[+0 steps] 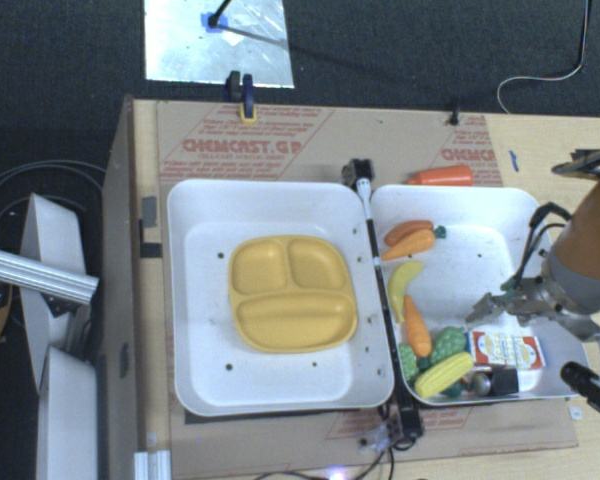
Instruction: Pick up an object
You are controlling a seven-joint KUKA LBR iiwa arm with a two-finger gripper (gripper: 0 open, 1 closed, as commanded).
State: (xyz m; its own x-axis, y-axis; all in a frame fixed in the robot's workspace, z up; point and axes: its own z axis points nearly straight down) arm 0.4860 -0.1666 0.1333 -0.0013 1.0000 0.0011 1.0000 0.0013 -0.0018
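From above, the gripper (495, 306) hangs over the right bin (480, 253), jaws unreadable, just above the red-and-white carton (507, 349) crowded by the corn (443, 375), so a descent may nudge neighbours and miss.

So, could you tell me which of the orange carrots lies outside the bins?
The carrot on the cardboard behind the right bin; the others lie inside that bin.
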